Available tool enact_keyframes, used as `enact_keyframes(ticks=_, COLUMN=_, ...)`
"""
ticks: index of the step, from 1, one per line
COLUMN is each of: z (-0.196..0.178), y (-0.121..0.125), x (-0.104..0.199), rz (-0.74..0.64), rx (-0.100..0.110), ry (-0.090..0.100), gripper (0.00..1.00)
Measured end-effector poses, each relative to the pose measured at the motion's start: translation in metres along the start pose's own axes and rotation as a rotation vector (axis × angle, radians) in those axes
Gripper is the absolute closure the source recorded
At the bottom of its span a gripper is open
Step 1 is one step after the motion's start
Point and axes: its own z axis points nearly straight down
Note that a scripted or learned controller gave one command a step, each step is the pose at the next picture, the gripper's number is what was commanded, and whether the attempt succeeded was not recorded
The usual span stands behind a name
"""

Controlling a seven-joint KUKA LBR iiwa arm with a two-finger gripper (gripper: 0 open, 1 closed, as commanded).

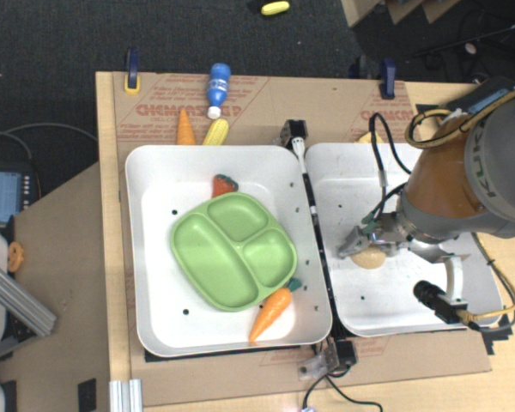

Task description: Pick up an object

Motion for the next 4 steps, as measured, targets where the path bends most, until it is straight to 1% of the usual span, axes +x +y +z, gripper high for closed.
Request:
enact_keyframes(ticks=1, z=0.0, y=-0.022, x=-0.036, rz=0.007, rx=0.008, ry=0.002, gripper=0.0)
enact_keyframes(ticks=2, z=0.0, y=0.008, x=0.001, rz=-0.001, rx=0.001, ry=0.0, gripper=0.0)
enact_keyframes(ticks=3, z=-0.01, y=0.007, x=-0.001, rz=0.003, rx=0.0, ry=-0.001, gripper=1.0)
enact_keyframes(ticks=4, z=-0.106, y=0.047, x=0.048, rz=-0.004, rx=-0.008, ry=0.002, gripper=1.0)
